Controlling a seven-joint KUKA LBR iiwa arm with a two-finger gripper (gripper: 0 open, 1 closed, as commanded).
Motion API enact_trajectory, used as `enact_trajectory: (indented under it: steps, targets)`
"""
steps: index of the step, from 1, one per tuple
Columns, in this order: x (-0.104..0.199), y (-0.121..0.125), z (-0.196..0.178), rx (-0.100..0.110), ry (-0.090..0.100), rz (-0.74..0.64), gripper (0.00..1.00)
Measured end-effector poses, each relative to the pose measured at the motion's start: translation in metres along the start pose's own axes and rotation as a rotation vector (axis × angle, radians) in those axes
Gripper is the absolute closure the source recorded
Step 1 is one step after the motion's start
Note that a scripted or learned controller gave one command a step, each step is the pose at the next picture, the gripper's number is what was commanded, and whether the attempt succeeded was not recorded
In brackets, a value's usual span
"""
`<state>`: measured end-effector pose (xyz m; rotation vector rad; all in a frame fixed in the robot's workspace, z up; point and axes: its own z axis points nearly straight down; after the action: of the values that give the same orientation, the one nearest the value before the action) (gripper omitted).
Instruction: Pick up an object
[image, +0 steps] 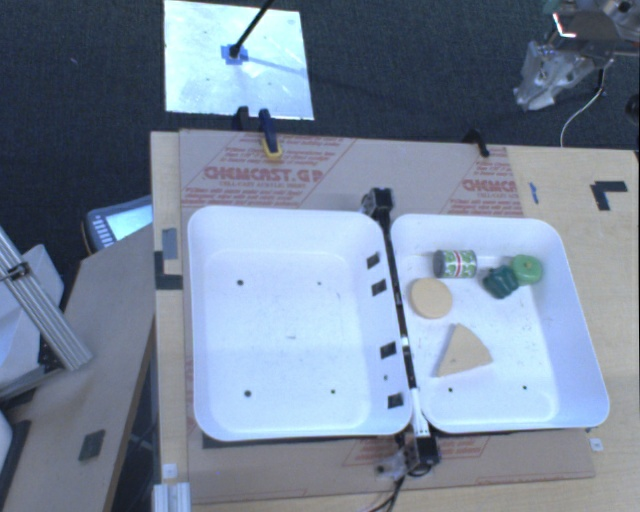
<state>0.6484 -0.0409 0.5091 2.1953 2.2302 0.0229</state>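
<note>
Dark carpet around desk (330, 165), two white bins side by side. Right bin (575, 330) holds small can (456, 263), green piece (512, 275), tan disc (431, 298), tan wedge (463, 352). Gripper (545, 82) parked far right, off desk; state: cannot tell. Best bet: descend straight over wedge, apart from others.

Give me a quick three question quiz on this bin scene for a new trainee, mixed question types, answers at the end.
1. True or false: the round tan disc lies in the left bin.
2. Which object lies nearest the front wall of the right bin? A) small can B) green object C) tan wedge
3. Fill in: the tool is up at the view's top right, outside both ____.

Key: 1 false; 2 C; 3 bins.
</note>
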Motion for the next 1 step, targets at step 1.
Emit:
enact_trajectory:
  steps: [1]
  targets:
    - [0.0664, 0.0218, 0.0052, 0.015, 0.0, 0.004, 1.0]
